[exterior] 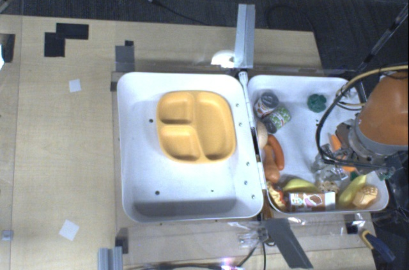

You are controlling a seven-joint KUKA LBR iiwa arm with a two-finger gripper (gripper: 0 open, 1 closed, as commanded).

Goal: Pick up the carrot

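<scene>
Claw [332, 168] opening cannot be told as it is lowered in the right bin [297, 87], well apart from the carrot [273, 157] by the divider, so a banana [299, 185] could be grabbed instead.

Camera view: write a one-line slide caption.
Arm's gripper low in the right bin; carrot lies by the divider; yellow plate left.

yellow plate [193, 125], white bins [137, 154], orange carrot [275, 152], green ball [316, 102]

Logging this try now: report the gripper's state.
Two-finger gripper: cannot be told; it sits low in the right white bin, apart from the orange carrot.
</scene>
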